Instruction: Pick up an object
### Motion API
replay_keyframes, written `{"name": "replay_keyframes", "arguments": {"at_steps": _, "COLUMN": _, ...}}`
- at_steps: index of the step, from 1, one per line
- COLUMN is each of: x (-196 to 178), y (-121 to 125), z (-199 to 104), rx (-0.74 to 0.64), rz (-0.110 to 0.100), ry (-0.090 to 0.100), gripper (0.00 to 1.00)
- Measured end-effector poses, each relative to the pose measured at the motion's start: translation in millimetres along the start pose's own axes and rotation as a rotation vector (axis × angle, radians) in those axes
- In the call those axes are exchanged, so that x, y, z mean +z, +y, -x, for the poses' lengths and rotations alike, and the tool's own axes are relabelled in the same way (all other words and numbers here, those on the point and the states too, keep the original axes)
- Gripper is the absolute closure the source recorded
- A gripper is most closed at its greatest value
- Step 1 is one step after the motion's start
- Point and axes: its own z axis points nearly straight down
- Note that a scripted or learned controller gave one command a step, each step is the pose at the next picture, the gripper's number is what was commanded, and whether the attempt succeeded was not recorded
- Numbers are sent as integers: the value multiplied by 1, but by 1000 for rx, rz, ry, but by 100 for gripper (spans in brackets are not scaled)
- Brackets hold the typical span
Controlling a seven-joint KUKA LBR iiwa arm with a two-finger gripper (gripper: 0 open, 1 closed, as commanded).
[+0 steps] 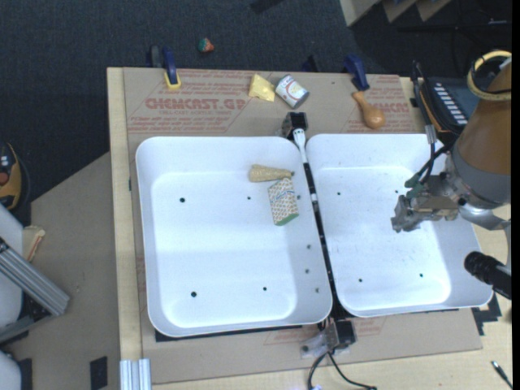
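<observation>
Item: bench (244,364). Its front edge is lying nearest the lens, and cables (333,356) are trailing off it below the seam where the bins meet.

Item: left bin (162,242). It is sitting flush beside its twin. Its near half is showing bare floor. Toward its far right it is holding a packet (283,200), lying flat, and a cone (270,173) just beyond it, nearly touching. Both are lying close to the dividing wall, which I judge will crowd a grasp from that side.

Item: right bin (382,291). I am hanging over its right half, well apart from both things.

Item: my gripper (409,214). I am pointing down at bare white floor with nothing between my fingers; whether they are spread or pressed together I cannot tell from this angle. My arm (486,149) is reaching in from the right.

Item: strays beyond the bins. A yellow wedge (262,88), a small box (292,91) and a wooden piece (370,111) are resting on the board (203,104), outside my working area.

Judgement: nothing is picked up yet; I am needing to cross to the left bin.
</observation>
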Motion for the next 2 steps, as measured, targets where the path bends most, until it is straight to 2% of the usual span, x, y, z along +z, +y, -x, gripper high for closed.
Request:
{"name": "replay_keyframes", "arguments": {"at_steps": 1, "x": -141, "y": 12, "z": 25, "rx": 1, "rz": 31, "ry": -8, "gripper": 100}}
{"name": "replay_keyframes", "arguments": {"at_steps": 2, "x": -171, "y": -4, "z": 113, "rx": 9, "rz": 19, "ry": -10, "gripper": 100}}
